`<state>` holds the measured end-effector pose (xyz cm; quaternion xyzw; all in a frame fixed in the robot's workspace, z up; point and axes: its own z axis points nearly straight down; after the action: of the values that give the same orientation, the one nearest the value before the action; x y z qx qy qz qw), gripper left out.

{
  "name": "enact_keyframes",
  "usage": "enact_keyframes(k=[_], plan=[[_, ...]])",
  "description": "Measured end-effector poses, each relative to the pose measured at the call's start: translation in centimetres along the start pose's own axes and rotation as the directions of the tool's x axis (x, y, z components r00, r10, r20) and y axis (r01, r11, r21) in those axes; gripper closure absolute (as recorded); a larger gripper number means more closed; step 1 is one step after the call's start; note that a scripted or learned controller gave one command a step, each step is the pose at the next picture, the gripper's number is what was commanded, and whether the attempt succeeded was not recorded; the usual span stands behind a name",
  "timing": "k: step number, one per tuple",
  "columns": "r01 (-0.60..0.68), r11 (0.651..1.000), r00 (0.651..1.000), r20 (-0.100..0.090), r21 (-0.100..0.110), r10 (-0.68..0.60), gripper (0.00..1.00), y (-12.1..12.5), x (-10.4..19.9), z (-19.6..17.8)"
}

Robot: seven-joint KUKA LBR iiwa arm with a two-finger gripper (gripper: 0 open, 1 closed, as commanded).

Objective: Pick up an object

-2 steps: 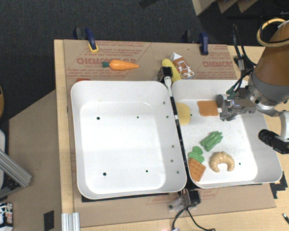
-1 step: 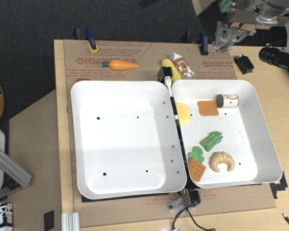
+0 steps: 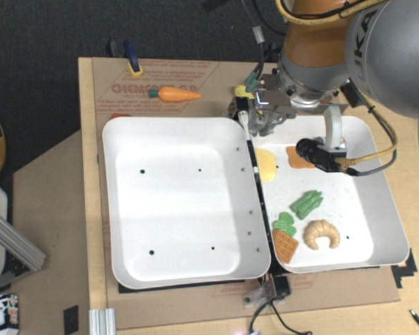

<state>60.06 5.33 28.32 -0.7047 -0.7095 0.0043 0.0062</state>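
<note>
The arm (image 3: 349, 26), smooth grey with an orange band, reaches in from the right. Its gripper (image 3: 264, 121) hangs over the far left corner of the right bin (image 3: 380, 194), close to the seam between the two bins. The view does not show whether the gripper is released or clenched, and nothing can be seen held in it.

The candidate objects lie in the right bin, a shallow white tray with rounded corners and a glossy moulded surface:
- A pale yellow rounded piece (image 3: 266, 165) lies against the left wall, just near of the gripper.
- A flat orange piece (image 3: 295, 159) lies to its right, partly covered.
- A ribbed green piece (image 3: 306, 203) lies near the bin's middle.
- A tan croissant (image 3: 322, 234), curved and ridged, lies at the near side.
- A waffle-textured orange cone (image 3: 285, 246) with a green knobbly top lies in the near left corner.

The left bin (image 3: 174, 208), of the same form, has small dark dots in its floor.

An orange carrot (image 3: 176, 94) with a green stub lies on the brown cardboard sheet (image 3: 91, 187), beyond the left bin's far edge.
</note>
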Motion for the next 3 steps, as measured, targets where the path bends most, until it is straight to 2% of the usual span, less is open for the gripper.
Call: enact_keyframes(k=[1, 2, 3], plan=[[-0.002, 0.999, 1.000, -0.001, -0.035, 0.002, 1.00, 0.2, 3.7, -19.8], [0.002, 1.000, 1.000, 0.001, -0.010, -0.002, 1.00, -5.9, 10.1, -17.3], [0.001, 1.000, 1.000, 0.004, -0.003, -0.001, 1.00, -5.4, 17.6, -8.1]])
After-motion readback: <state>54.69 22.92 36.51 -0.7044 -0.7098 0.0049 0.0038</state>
